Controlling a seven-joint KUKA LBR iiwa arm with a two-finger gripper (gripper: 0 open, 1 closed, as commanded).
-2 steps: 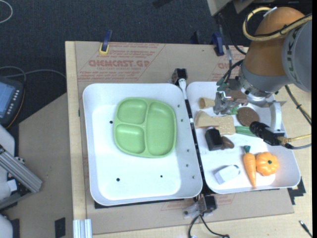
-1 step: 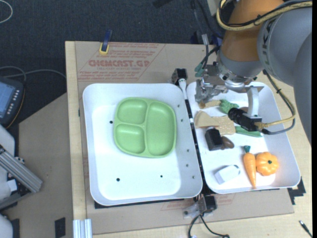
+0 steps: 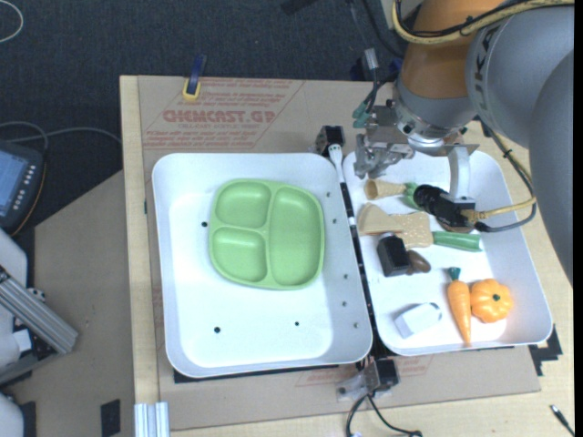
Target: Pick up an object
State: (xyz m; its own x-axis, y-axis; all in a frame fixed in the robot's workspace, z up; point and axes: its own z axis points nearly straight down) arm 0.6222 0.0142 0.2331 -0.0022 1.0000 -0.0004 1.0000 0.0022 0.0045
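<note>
My gripper hangs over the far left corner of the right bin, just above a small tan cone-shaped piece. Nothing shows in its grasp. Below it lies a tan bread slice, then a black block with a brown piece beside it. A green stick lies to the right of the bread. Toward the near edge are an orange carrot, an orange pumpkin-like toy and a white object.
The left bin holds a green divided plate. A ridge where the two bins meet runs just left of the gripper. The grey arm with its orange band reaches in from the upper right, over the right bin's far side.
</note>
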